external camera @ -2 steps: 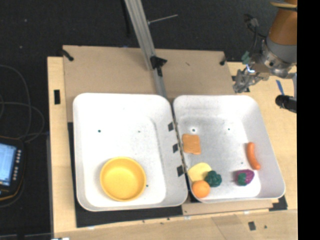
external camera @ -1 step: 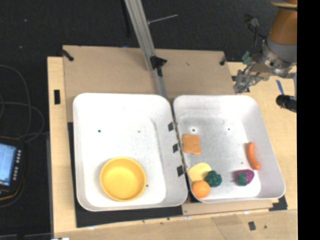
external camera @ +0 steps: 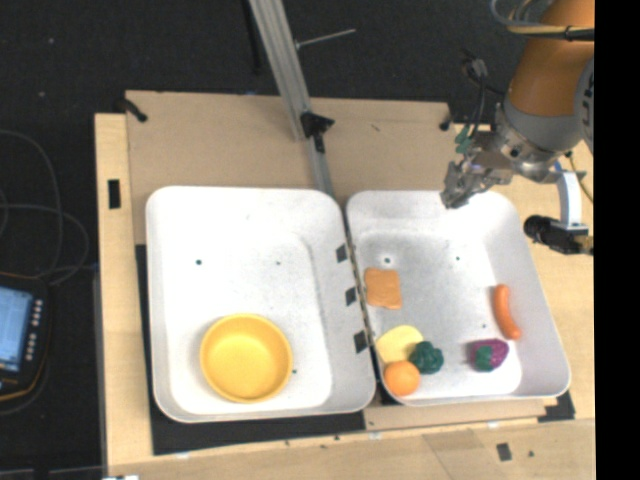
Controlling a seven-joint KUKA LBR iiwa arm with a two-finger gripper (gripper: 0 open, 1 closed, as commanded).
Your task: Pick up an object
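Claw: the claw [external camera: 456, 196] hangs over the right bin's [external camera: 520, 230] far rim; whether it is apart or together cannot be told.
Right bin: orange slab [external camera: 383, 289], carrot [external camera: 506, 311], purple piece [external camera: 487, 354], lemon [external camera: 398, 343], broccoli [external camera: 427, 357], orange [external camera: 402, 378].
Left bin: the left bin [external camera: 230, 228] holds a yellow bowl [external camera: 246, 357].

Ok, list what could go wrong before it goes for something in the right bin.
1. The lemon, orange and broccoli sit bunched together, so the gripper may nudge a neighbour instead of grasping.
2. The carrot lies near the right bin's wall, so a finger could strike it.
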